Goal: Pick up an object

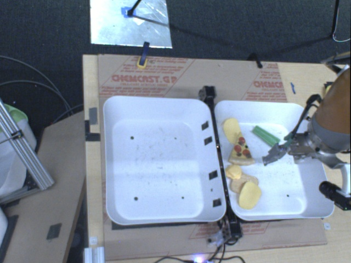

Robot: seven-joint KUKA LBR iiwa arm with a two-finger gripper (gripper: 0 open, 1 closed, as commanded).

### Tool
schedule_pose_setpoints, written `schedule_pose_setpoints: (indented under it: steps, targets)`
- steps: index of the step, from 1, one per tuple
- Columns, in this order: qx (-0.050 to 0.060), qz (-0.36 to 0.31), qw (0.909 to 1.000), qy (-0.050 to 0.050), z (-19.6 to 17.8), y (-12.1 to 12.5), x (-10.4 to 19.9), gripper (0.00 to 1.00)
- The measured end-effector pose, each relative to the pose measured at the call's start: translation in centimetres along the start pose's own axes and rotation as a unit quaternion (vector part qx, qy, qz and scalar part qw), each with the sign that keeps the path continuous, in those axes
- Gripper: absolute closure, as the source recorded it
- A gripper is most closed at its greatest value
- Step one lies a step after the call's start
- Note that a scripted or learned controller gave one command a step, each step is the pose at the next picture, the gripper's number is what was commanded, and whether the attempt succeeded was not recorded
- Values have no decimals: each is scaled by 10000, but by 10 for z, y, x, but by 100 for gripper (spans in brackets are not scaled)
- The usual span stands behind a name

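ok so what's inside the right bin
In the right bin: a pizza slice toy, a green strip and yellow pieces along its left side. The end effector hangs over it, hiding some of the floor beneath.

The left bin [159,158] lies open, while toy foods [241,163] crowd the right bin [307,201] along its left wall.

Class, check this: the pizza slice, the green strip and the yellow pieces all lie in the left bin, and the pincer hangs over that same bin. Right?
Not quite: it is the right bin, not the left. The camera view shows the pizza slice, the green strip and the yellow pieces lying in the right bin, and the pincer hangs over that same bin.
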State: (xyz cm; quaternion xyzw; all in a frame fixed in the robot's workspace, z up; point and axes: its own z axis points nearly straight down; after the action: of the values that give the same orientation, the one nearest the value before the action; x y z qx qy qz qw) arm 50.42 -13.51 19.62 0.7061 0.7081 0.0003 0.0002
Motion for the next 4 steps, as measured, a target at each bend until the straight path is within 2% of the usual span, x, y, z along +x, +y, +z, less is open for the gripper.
schedule_pose_setpoints:
  steps: [1, 2, 3, 4]
  targets:
    - [-22, -75, 10000, 24, -16, 32, 136, 0]
    - [-89, -46, 9999, 24, -185, -9, 177, 0]
    - [-39, -37, 10000, 1, -188, -8, 174, 100]
    - [-52, -65, 10000, 1, -198, -7, 174, 100]
